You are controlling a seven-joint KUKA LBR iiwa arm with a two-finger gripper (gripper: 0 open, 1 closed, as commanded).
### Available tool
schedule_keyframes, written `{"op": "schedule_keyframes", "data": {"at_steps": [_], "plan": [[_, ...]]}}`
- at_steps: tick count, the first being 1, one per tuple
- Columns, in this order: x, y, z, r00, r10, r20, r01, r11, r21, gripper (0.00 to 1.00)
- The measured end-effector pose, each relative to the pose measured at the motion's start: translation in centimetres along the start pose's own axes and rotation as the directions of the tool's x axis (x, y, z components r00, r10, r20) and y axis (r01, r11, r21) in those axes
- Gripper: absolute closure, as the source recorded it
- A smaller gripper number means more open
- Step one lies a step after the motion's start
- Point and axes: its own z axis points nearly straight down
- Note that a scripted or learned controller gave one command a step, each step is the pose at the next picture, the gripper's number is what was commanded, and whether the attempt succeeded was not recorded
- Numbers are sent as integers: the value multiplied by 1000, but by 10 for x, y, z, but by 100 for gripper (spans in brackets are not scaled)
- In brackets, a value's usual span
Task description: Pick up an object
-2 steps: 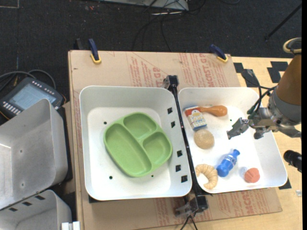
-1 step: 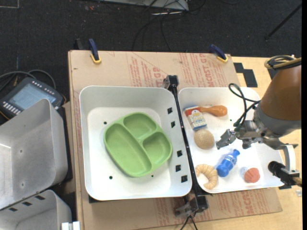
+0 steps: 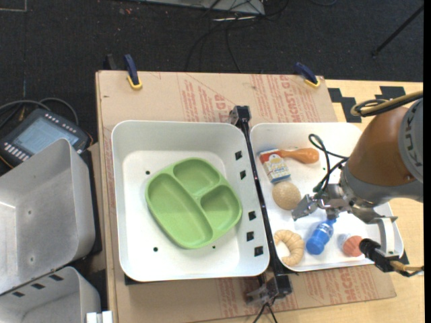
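The right white bin [image 3: 337, 132] holds several small objects. A beige ball [image 3: 286, 195] lies near its middle, and a blue bottle [image 3: 319, 237] lies tilted near the front. A tan curled pastry [image 3: 290, 246] is at the front left and a red-orange ball [image 3: 351, 245] at the front right. At the back lie a small red, white and blue carton [image 3: 275, 167] and an orange drumstick shape [image 3: 300, 155]. My gripper [image 3: 315, 211] hangs open just above the bottle's top end, right of the beige ball. Nothing sits between its fingers.
The left white bin [image 3: 128, 200] holds a green divided plate [image 3: 193, 202]. A black divider [image 3: 254, 200] runs between the bins. The arm's orange wrist [image 3: 384, 147] covers the right bin's right side. Grey boxes [image 3: 40, 207] stand left of the bench.
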Motion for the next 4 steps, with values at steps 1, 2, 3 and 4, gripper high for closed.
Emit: {"op": "schedule_keyframes", "data": {"at_steps": [1, 2, 3, 4], "plan": [[1, -1, 26, 1000, 0, 0, 0, 1000, -2, 0], [1, 0, 15, 1000, 2, 1, -2, 1000, -5, 100], [4, -2, -28, 1000, -5, 2, 5, 1000, -9, 100], [6, 9, -83, 1000, -6, 3, 6, 1000, -12, 100]]}}
